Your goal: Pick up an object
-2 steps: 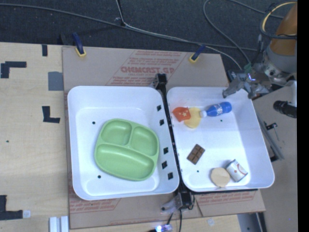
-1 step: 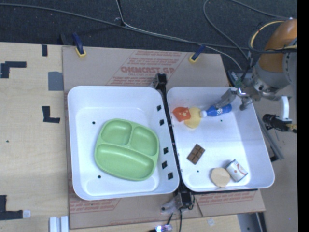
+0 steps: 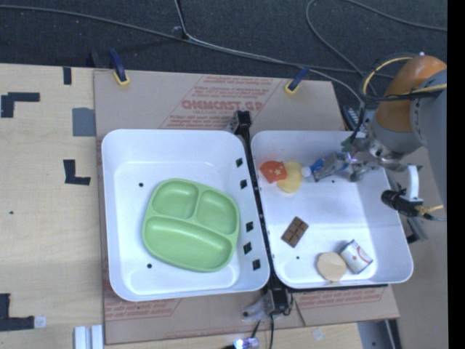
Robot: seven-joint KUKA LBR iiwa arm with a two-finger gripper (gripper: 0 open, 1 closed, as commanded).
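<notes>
bare floor mid right bin [image 3: 330, 213]; orange piece [image 3: 273, 171], brown block [image 3: 294, 231], can [image 3: 356, 256] ring it.

Two white bins side by side, left of the gripper [image 3: 328, 167]: one green divided plate [image 3: 192, 225] in the far bin [image 3: 116, 195], and five small items in the near bin [image 3: 378, 267], namely one red piece [image 3: 272, 171], one yellow piece [image 3: 291, 177], one brown chocolate bar [image 3: 294, 231], one tan round [image 3: 331, 266], one small can [image 3: 356, 256].

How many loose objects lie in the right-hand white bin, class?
5, perhaps more hidden beneath the gripper: a red piece and a yellow piece touching near the far-left corner, a brown chocolate bar mid-bin, and a tan disc beside a small can at the near edge.
</notes>
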